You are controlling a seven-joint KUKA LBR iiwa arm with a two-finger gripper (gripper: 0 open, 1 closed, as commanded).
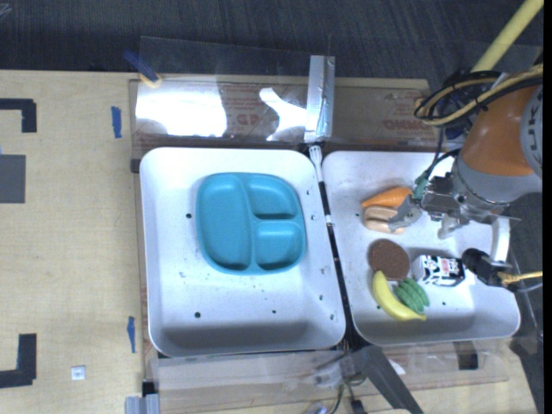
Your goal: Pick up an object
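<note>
My gripper point(424, 221) hangs over the right bin point(492, 313), at its upper middle, open with only bin floor between its fingers. Its left finger point(402, 220) touches or overlaps the right end of an orange and tan toy bun point(382, 207). Below it lie a brown round disc point(389, 258), a yellow banana point(390, 297), a green toy piece point(414, 293) and a small black and white item point(442, 270). Nothing is held.
The left bin point(172, 317) holds a blue divided plate point(250, 221). A ridge between the bins point(329, 240) runs close to the bun's left. Yellow and black cables point(448, 102) loop above the arm's orange band point(509, 136).
</note>
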